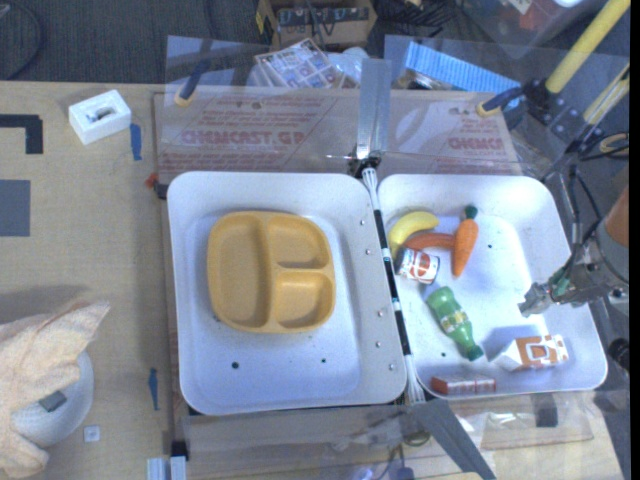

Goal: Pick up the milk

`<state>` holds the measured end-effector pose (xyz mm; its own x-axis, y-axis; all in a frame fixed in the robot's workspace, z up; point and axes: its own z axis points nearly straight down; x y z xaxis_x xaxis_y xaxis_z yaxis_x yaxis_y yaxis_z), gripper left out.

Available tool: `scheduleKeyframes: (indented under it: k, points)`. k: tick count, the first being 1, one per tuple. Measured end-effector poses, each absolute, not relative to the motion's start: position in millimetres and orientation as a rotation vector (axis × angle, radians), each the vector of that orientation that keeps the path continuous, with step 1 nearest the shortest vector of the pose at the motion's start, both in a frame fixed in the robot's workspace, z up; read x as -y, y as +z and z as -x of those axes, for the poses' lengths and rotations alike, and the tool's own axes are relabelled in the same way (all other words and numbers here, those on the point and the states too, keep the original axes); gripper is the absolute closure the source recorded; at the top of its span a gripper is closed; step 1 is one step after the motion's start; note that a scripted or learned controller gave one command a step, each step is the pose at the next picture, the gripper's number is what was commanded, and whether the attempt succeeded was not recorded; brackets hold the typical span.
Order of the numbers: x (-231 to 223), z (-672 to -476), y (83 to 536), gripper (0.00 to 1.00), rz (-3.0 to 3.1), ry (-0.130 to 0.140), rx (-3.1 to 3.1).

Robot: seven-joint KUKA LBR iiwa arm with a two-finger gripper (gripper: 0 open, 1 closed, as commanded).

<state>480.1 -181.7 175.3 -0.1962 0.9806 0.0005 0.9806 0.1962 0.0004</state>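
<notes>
Nearest the camera, along the front wall of the right-hand shallow white bin, lies a small flat red-and-brown bar, well to the left of the gripper and below it. Just beside it, directly below the two-finger gripper and close to it, lies the milk, a small white carton with an orange panel, tipped on its side against the bin's near right corner. The gripper hovers above the bin floor with nothing between its fingers; how far apart they stand I cannot tell. To its left lie a green plastic bottle, a red-and-white can, an orange carrot and a yellow banana.

The carton looks light, fairly stiff yet crushable, with smooth faces. My judgement: grip across its two broad flat sides, mid-body, gently.
</notes>
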Motion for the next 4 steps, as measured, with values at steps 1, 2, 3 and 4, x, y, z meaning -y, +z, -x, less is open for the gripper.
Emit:
scheduleKeyframes:
  k: [1, 2, 3, 4]
  points:
    - [180.9, -479.8, 178.0, 1.0, 2.541, 0.001, 1.851]
    - [177.4, -478.5, 155.5, 1.0, 2.699, 0.004, 1.602]
    - [149.5, -489.6, 186.1, 1.0, 2.94, 0.003, 1.106]
    - [176.9, -478.5, 138.0, 1.0, 3.076, 0.008, 0.615]
